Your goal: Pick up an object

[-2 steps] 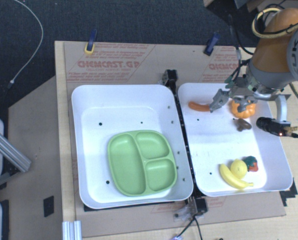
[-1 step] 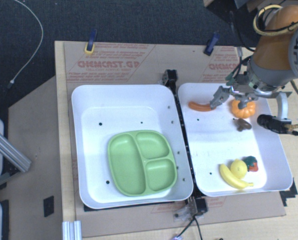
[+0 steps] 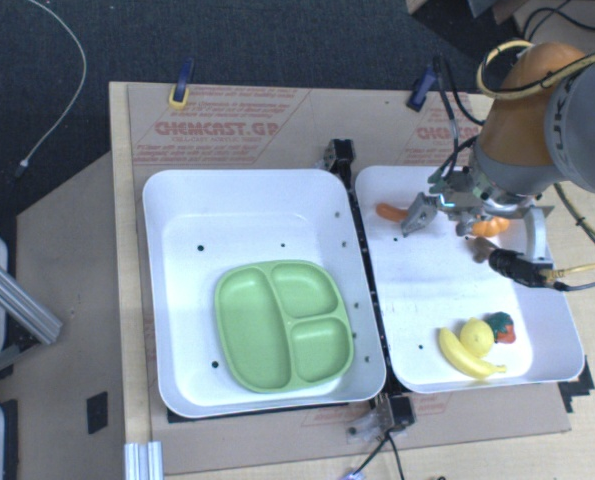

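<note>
My gripper (image 3: 445, 216) hangs over the far end of the right bin (image 3: 417, 363), fingers spread apart with nothing between them. One finger (image 3: 414, 217) angles out toward the middle divider, the other (image 3: 475, 240) sits on the side nearer my wrist.

The thing nearest to me is a small orange piece, a carrot (image 3: 390, 211) by the look of it, lying on the bin floor just beside the outer fingertip, on the side toward the left bin (image 3: 177, 203). Its long axis runs roughly across the bin, pointing along the line from the divider to my wrist, so my open fingers sit almost in line with it rather than astride it. I would judge a small shift toward the divider and a turn of the wrist are needed before closing.

Another orange object (image 3: 492, 225) shows close under my wrist; part of it is hidden by my own body, so I can't name it surely.

Well apart, at the near end of the same bin, lie a banana (image 3: 467, 355), a lemon (image 3: 477, 336) touching it, and a small red and green item (image 3: 501, 329) just beside. The left bin holds a green divided plate (image 3: 282, 324). Nothing stands between me and the carrot
</note>
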Action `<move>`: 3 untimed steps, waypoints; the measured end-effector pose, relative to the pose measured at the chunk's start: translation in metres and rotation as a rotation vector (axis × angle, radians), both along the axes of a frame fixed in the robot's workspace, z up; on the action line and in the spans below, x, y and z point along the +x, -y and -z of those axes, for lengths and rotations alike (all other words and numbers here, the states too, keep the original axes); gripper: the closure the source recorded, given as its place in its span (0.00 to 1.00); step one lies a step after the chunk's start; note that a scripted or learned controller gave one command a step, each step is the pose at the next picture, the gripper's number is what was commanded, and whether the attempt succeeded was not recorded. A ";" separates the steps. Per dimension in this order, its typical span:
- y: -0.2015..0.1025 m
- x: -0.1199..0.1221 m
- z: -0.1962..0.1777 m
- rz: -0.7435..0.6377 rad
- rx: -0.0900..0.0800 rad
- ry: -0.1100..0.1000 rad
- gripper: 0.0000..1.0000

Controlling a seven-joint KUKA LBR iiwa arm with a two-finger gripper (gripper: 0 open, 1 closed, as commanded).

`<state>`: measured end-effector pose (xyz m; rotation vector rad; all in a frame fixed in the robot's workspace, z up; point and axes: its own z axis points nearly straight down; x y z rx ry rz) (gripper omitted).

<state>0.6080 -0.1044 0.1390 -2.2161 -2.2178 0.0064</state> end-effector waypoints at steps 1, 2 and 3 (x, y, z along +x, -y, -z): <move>-0.001 -0.001 0.053 0.001 0.000 0.001 0.00; -0.001 0.001 0.039 0.001 -0.002 0.008 1.00; -0.005 0.010 -0.010 -0.001 -0.002 0.013 1.00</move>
